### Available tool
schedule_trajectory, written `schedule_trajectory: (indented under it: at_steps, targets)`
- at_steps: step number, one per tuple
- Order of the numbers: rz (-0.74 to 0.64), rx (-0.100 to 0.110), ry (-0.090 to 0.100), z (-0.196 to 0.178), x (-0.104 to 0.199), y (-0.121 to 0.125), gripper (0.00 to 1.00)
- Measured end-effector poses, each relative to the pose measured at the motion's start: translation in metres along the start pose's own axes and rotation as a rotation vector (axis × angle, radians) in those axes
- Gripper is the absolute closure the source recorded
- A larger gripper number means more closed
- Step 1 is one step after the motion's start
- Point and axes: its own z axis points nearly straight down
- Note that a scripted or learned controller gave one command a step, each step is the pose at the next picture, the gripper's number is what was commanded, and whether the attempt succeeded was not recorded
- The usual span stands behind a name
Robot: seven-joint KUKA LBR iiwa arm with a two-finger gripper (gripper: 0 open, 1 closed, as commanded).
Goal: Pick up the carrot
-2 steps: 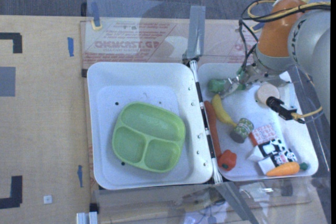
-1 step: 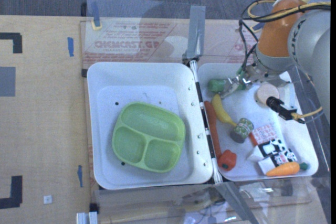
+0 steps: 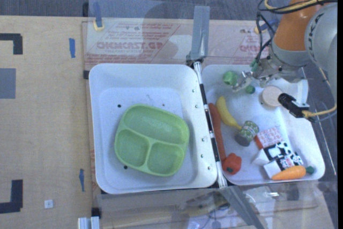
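Gripper (image 3: 251, 83) hangs near the right bin's far wall, finger state not discernible; carrot (image 3: 290, 172) lies well away at the near corner, touching a patterned carton (image 3: 278, 155), so a descent risks grabbing the neighbour instead.

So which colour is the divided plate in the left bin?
Light green; the divided plate shows clearly in the camera view, lying in the left bin.

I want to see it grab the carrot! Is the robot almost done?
Not yet. Nothing looks done: the carrot lies at the near edge of the right bin, untouched. In hand: the claw hovers at the bin's far end, near a green toy. Left: move over to the carrot, grip it and lift it.
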Motion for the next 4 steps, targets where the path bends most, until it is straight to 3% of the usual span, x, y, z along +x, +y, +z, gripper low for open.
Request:
schedule_trajectory:
  at_steps: [1,2,3,4]
  targets:
    - [0.088,0.0,0.001,-0.057,-0.013,-0.111,0.0]
    - [0.128,-0.003,0.0,0.003,-0.007,-0.055,0.0]
    - [0.597,0.054,0.0,0.029,0.011,-0.014,0.0]
    - [0.594,0.037,-0.001,0.017,0.013,-0.01,1.0]
